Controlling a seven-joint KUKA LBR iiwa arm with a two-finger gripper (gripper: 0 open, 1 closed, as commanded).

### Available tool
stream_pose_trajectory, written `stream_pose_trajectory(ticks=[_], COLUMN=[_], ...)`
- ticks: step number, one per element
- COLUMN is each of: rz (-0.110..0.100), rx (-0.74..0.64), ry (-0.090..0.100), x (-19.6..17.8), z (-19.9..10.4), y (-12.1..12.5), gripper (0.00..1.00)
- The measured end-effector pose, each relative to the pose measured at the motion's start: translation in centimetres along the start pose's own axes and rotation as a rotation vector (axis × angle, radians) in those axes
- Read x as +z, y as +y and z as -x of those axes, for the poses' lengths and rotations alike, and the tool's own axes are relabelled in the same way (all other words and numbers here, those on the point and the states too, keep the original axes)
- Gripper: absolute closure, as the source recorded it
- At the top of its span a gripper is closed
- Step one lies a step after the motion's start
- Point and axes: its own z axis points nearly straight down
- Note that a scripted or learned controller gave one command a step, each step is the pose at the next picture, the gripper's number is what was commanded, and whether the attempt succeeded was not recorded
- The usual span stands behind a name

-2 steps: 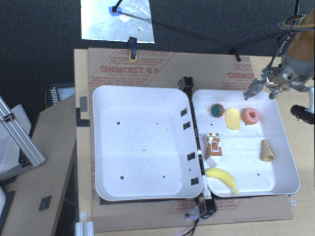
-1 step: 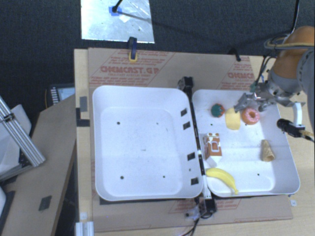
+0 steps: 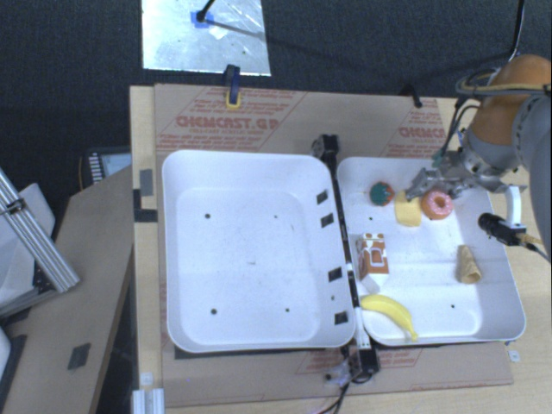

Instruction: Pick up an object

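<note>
You get bright, even overhead light; the white bins [image 3: 250, 257] nearly wash out. Glare hits the foil sheet [image 3: 205, 24] at 11 o'clock. Detail stays soft, shadows faint.

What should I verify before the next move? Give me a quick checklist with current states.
1. Gripper over the right bin: ok, it sits at the far side by the pink donut.
2. Object between fingers: cannot tell.
3. Target isolated: not ok, donut touches the yellow block; green ball close by.
4. Banana, cone and brown block apart from the gripper: ok.
5. Left bin free for a drop: ok.
</note>
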Motion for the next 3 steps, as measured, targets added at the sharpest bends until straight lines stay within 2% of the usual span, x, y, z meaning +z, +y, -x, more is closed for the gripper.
stream_pose_trajectory(ticks=[1,3], rz=[0.006,0.013], rx=[-0.002,-0.006], ry=[-0.002,-0.005], x=[-1.3,-3.6], z=[0.0,0.0], y=[0.2,0.4], gripper=[1.00,1.00])
